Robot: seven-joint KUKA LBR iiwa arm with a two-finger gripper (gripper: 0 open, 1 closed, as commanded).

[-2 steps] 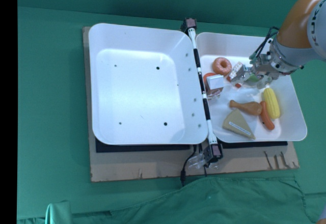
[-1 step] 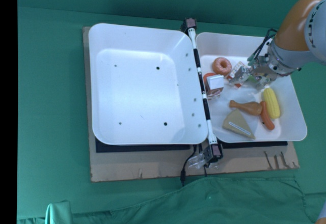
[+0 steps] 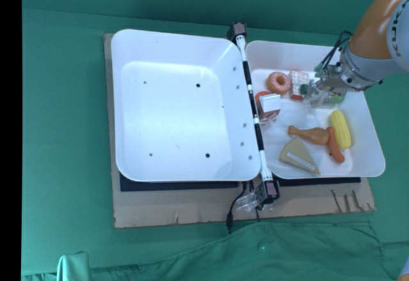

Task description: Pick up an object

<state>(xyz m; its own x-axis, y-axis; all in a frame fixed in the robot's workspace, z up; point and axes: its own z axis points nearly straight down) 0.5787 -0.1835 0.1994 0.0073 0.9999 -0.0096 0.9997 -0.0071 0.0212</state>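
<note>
The right bin point(image 3: 367, 165) holds several toy foods. A pink-orange donut point(image 3: 278, 82) lies near its upper left, with a small patterned carton point(image 3: 298, 80) beside it. A white and red box point(image 3: 270, 106) sits against the divider. Lower down lie a chicken drumstick point(image 3: 310, 134), a yellow corn cob point(image 3: 340, 129), an orange carrot point(image 3: 335, 147) and a cheese wedge point(image 3: 298, 156). My gripper point(image 3: 319, 93) hangs low in the bin's upper middle, just right of the patterned carton and above the corn. Nothing clearly shows between its tips.
The left bin point(image 3: 128, 56) lies beside the right one, split off by a white rod divider point(image 3: 253, 107). Both rest on a cardboard sheet point(image 3: 192, 212) over green cloth. The arm's orange band point(image 3: 383, 18) leans in from the upper right.
</note>
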